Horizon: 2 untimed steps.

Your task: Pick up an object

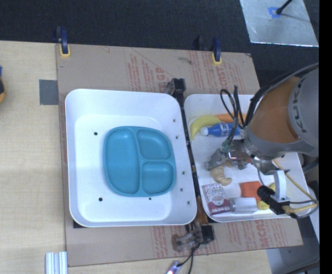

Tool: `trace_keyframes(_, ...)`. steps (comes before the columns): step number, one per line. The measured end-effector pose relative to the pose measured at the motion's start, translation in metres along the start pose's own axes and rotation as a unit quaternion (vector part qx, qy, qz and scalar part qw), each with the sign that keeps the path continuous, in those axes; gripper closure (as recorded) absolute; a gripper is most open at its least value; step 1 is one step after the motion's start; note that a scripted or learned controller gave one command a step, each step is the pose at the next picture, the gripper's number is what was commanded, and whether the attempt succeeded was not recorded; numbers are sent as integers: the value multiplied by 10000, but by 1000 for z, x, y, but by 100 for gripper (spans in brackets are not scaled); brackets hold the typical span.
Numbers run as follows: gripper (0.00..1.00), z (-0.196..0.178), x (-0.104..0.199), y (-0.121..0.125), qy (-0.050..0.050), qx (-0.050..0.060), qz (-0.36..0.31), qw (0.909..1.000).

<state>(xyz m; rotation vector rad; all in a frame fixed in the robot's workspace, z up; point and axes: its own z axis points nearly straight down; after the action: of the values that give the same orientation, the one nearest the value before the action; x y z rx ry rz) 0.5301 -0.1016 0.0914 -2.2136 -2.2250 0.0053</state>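
The grey arm with its orange band reaches in over the right-hand shallow white bin, and its two-finger gripper hangs low near the middle of that bin, metal parts dark and crowded together. Whether the fingers stand wide or narrow cannot be told from here; nothing can be made out between them.

Taking the gripper as the landmark: just above it lies a yellow curved banana-shaped toy, and beside that a small white bottle with a blue cap end, partly tucked under the black cables that loop down from the arm. An orange strip peeks out above the bottle. Just below the gripper sits a small tan, lumpy piece, close to the metal, though contact is not clear. Further below, near the bin's lower rim, lies a flat packet with red and white print, with a long clear-white tube-like item beside it. To the lower right of the gripper an orange-red block shows, half hidden by the arm's fittings and a black connector.

Well to the left of the gripper, the other white bin holds a teal plastic plate with three compartments, lying flat in its centre. Both bins rest on brown cardboard clipped to the bench.
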Motion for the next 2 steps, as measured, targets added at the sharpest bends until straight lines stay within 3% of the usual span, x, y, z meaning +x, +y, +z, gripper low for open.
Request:
trace_keyframes(1, 0, 0, 4, -3, 4, 5, 5, 10000)
trace_keyframes(2, 100, -10, 3, -3, 0, 15, -15, 10000)
